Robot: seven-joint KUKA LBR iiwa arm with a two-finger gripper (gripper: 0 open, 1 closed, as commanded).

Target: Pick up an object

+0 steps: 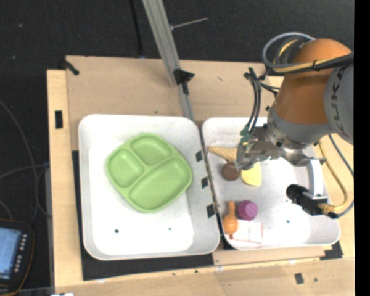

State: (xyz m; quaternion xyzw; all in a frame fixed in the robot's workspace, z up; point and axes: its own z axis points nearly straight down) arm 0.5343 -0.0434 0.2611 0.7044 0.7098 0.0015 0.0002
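The gripper hangs low in the right bin, just beside the yellow piece and above it in the view, likely lined up for a grab there, though I cannot tell how its jaws stand. A cone lies up and left of the yellow piece, a brown ball touches its left side, and a purple ball and orange toy sit below it, all loose for picking. The green plate rests well left in the left bin
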